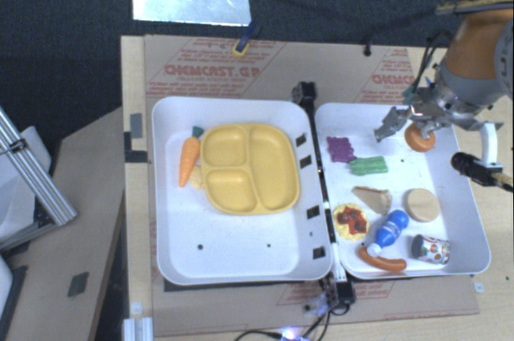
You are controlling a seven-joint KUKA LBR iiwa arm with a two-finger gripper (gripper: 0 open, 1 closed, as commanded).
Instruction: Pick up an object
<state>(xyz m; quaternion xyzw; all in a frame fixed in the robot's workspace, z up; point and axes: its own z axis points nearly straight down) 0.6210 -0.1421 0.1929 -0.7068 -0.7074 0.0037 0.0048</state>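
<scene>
My gripper (407, 127) hangs over the back of the right bin (474, 251), open, with one grey finger (389, 127) pointing left toward the purple grapes (340, 148). An orange round toy (419, 140) lies just under and beside its right side; I see nothing held between the fingers. In front of it lie a green toy (369, 165), a bread wedge (372, 197), a tan round biscuit (422, 205), a pizza slice (350, 220), a blue bottle (388, 229), a sausage (382, 260) and a small can (431, 249).
The left bin (177, 251) holds a yellow divided plate (245, 168) and a carrot (188, 159) beside it. A black ridge (317, 171) separates the bins. A black part of the arm (474, 167) reaches over the right bin's right rim.
</scene>
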